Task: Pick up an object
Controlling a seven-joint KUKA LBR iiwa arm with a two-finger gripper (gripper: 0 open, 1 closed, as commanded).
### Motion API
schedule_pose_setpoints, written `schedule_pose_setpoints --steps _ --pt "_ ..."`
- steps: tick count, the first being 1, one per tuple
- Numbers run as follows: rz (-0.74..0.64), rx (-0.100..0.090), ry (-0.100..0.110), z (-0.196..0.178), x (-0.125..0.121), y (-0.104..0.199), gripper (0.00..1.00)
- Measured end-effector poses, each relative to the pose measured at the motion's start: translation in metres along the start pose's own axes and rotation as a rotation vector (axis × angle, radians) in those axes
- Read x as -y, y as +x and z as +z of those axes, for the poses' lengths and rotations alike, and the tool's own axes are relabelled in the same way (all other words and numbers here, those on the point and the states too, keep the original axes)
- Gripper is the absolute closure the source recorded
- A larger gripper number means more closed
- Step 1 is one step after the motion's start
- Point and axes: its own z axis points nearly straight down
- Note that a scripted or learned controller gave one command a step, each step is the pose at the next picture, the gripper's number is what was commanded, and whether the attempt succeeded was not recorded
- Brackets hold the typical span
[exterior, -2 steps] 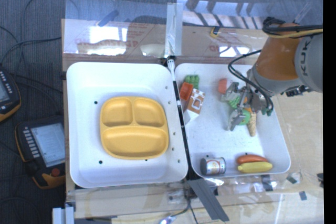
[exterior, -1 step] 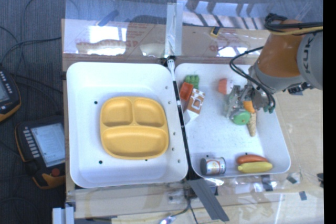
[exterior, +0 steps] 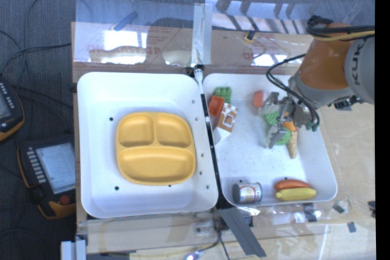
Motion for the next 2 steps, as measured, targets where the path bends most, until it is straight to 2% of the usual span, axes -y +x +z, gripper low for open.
schedule_pose_setpoints --steps 1,2 --pt "-0.056 -0.008 -0.002 0.012 -0.004 -0.005 0.0" --pt "-0.056 0.0 0.001 0.0 -0.005 -0.008 1.0"
